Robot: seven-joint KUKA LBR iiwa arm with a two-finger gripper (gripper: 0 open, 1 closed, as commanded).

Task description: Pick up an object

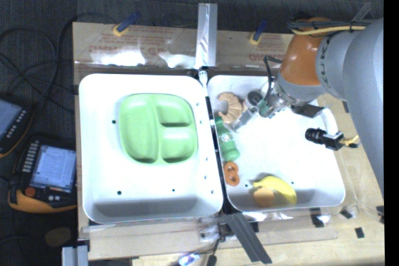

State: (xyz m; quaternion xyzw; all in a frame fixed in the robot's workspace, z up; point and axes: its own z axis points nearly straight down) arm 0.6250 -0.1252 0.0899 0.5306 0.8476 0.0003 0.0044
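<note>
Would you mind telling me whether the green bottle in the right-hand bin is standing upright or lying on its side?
Lying on its side. The green bottle stretches lengthwise along the right bin's left wall, between the tan wooden object and an orange piece.

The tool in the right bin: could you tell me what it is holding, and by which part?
It cannot be told: the tool is low beside the tan object, but its tip is too small and blurred.

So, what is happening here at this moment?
A grey robot arm reaches from the right into the right bin. Its gripper is low, beside a tan round object and just above a green bottle. Nothing is visibly held between its fingers. A small orange piece and a yellow banana lie near the front wall. The left bin holds a green divided tray.
</note>
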